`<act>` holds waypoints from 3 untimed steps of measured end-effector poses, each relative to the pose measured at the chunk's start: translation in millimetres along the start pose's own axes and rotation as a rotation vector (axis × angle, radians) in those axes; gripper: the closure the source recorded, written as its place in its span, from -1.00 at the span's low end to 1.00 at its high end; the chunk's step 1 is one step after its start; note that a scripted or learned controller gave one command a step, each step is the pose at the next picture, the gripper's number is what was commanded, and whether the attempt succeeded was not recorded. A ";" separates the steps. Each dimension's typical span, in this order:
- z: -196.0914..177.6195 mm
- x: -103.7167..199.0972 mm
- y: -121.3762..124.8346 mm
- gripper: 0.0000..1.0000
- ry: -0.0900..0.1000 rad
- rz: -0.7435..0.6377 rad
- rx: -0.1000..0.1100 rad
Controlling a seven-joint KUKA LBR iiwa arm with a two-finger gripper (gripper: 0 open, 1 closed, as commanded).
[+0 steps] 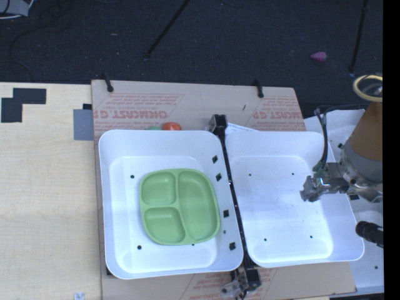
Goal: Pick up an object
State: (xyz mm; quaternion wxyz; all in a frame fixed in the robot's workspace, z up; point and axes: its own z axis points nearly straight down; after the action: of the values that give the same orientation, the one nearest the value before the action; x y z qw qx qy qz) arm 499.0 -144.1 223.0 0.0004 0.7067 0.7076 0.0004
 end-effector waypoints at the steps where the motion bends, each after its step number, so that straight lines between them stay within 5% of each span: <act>1: -50.1 -0.8 0.9 1.00 -0.001 0.000 -0.002; 3: -37.2 102.5 35.7 1.00 0.002 -0.003 0.003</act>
State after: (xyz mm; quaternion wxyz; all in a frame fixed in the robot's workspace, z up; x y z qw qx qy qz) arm 534.5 -41.6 260.3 -0.0013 0.7055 0.7087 -0.0002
